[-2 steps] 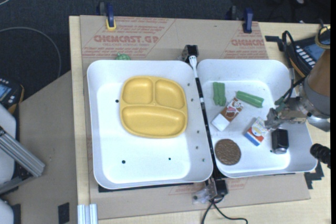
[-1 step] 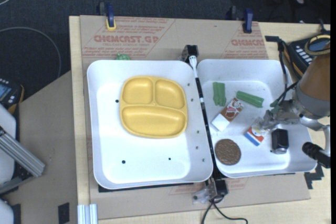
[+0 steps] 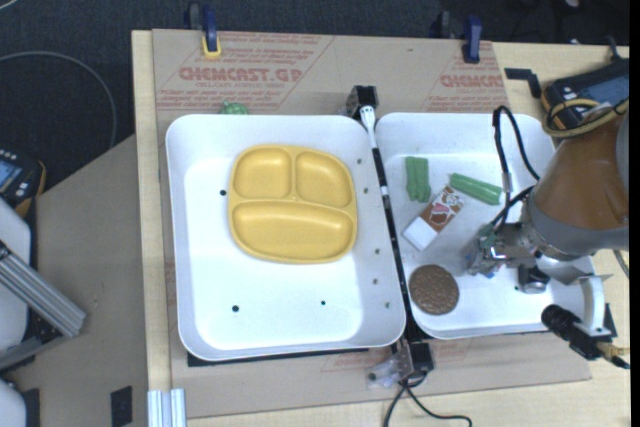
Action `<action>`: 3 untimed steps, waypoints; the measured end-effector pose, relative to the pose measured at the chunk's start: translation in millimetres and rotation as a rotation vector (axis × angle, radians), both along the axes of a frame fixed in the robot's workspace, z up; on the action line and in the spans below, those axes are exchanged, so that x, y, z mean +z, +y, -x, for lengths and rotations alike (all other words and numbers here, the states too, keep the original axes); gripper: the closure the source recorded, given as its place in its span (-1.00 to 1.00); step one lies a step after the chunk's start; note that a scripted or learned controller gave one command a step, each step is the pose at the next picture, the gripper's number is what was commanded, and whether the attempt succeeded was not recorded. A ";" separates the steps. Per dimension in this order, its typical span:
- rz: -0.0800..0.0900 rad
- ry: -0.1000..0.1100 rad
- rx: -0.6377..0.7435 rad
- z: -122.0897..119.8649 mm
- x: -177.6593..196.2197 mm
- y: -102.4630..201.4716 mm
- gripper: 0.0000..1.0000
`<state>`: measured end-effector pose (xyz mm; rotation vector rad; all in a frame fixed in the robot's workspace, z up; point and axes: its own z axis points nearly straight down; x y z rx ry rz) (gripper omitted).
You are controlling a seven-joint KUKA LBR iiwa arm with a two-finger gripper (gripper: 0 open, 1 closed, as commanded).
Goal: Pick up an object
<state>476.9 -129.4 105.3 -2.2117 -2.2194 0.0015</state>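
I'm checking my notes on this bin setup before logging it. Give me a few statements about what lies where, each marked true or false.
1. The yellow plate lies in the left bin. True.
2. The brown disc lies on the yellow plate. False: it lies in the right bin.
3. Two green blocks lie in the right bin. True.
4. The tool hovers over the left bin. False: it is over the right bin.

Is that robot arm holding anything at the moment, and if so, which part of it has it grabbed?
It cannot be told. The gripper is low over the right bin, beside the brown disc, but nothing is visibly held.
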 end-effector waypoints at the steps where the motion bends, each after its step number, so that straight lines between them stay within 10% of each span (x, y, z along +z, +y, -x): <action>1: 0.006 -0.022 0.006 -88.4 85.0 58.3 1.00; 2: 0.001 -0.023 0.007 -31.8 235.9 124.1 1.00; 3: 0.001 -0.014 0.008 -22.5 282.6 208.2 1.00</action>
